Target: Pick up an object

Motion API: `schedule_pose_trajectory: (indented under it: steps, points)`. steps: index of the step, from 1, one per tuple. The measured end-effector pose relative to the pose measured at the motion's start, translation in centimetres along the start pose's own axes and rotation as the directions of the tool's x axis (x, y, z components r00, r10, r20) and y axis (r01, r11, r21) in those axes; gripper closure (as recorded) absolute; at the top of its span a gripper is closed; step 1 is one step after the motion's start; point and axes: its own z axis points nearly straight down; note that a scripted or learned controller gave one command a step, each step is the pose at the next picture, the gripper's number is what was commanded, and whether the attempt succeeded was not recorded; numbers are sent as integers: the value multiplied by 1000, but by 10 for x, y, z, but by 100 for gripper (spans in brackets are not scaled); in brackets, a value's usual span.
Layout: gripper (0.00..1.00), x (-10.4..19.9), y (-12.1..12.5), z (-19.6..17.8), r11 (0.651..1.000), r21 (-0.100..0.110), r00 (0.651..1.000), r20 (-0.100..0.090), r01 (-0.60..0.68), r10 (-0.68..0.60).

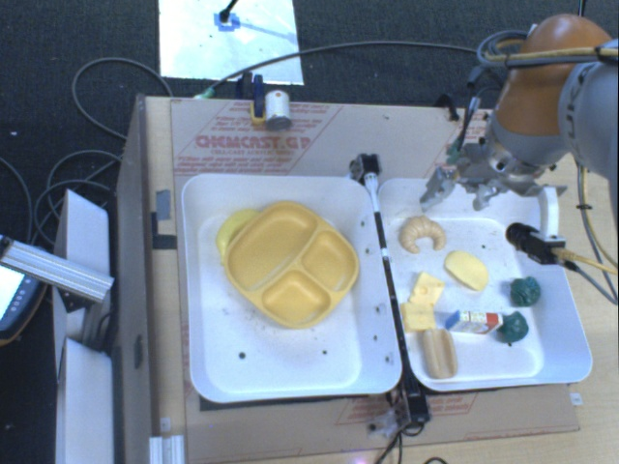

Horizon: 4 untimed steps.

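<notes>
Landmark: croissant (pixel 423 232), right bin (pixel 566 351), far-left part. Nearer than croissant: hot-dog bun (pixel 438 354), cheese pieces (pixel 422 302), small carton (pixel 472 321). Beyond croissant, above bin's far rim: gripper (pixel 457 188), fingers apart, nothing between them (approach step, judged). Next: descend onto croissant, close.

Two white bins (pixel 203 356); one yellow tray (pixel 290 259); seven toy foods (pixel 423 232) in the right bin.
</notes>
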Motion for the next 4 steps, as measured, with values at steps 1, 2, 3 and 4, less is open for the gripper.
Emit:
schedule_pose_trajectory:
  steps: [1,2,3,4]
  points:
    - [0,-2,34,101,1000,3,1000,0,2,-2]
    - [0,-2,35,121,1000,0,1000,1,3,-3]
    - [100,-2,36,109,1000,-3,1000,1,5,-5]
    - [0,-2,36,109,1000,-3,1000,1,5,-5]
